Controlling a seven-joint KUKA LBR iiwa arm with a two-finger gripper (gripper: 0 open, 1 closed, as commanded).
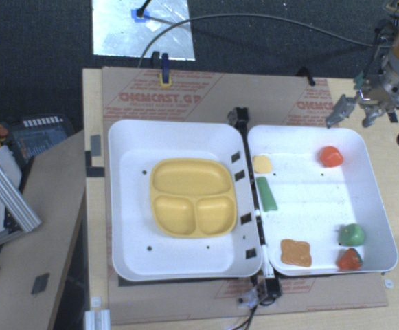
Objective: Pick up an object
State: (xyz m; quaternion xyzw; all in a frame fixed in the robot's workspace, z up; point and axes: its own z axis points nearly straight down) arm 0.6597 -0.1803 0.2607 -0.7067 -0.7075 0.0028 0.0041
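Still in the approach, by the look of it, with nothing yet chosen. Best done by settling on one isolated piece first: the orange-red ball [331, 157] near the far right corner of the right bin [374, 177] looks the likeliest, standing well apart from the other pieces though fairly near the far wall. Worth bringing the gripper [356, 112] straight down over it, fingers either side of its widest part, and closing only once low enough (a round thing will squirt out of a shallow pinch). Gripper poised above the bench just beyond the right bin's far rim, fingers spread open and nothing between them. Ball lying toward the near side and slightly left of the gripper, inside the bin, not touching it. Other candidates farther off: a pale yellow disc [261, 163] and a green stick [266, 193] along the bin's left wall, a tan biscuit-like piece [296, 252] at the near edge, a green ball [352, 234] and a red piece [349, 258] close together in the near right corner (crowded, so a poorer choice). Yellow divided tray [192, 196] alone in the left bin [127, 184].
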